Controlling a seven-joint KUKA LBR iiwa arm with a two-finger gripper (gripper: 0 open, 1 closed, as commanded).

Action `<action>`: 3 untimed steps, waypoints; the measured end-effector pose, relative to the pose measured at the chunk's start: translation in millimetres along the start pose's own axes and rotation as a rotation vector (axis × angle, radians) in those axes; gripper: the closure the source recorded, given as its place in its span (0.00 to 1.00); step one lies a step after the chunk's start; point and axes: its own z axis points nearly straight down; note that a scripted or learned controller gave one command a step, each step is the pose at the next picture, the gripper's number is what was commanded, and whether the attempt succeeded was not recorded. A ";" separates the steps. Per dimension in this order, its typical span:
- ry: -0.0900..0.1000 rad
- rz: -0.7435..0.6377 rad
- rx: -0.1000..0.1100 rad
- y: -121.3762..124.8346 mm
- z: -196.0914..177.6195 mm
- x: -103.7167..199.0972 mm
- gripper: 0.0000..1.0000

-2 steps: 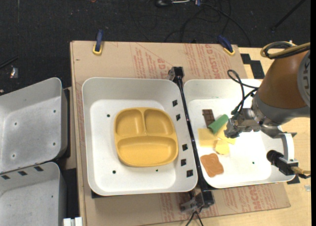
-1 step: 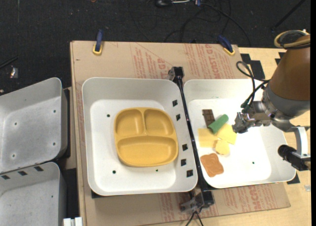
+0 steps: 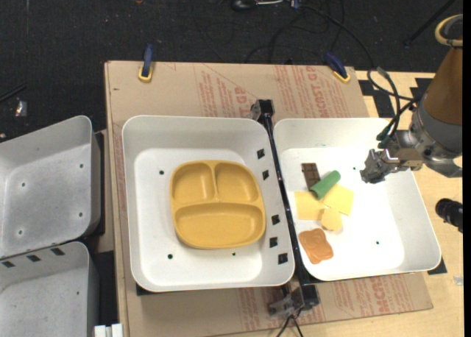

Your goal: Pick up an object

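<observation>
In the right bin (image 3: 412, 247) lies a cluster of small pieces: a green cylinder (image 3: 324, 184), a dark brown bar (image 3: 310, 174), yellow flat pieces (image 3: 321, 207) and an orange piece (image 3: 316, 245). My gripper (image 3: 372, 168) hangs over the right bin's upper middle, a short way to the right of the green cylinder. Nothing shows between its fingers.
The left bin (image 3: 140, 181) holds a yellow divided tray (image 3: 218, 204). Both bins rest on a cardboard sheet (image 3: 191, 85) held by blue and yellow clamps. Two white bin lids (image 3: 44, 181) lie at the far left. Cables trail behind the arm at the right.
</observation>
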 end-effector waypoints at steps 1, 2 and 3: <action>0.003 -0.004 0.008 21.7 17.6 48.7 1.00; 0.002 -0.003 0.007 37.9 28.4 90.4 1.00; 0.003 -0.005 0.008 46.7 38.4 153.0 1.00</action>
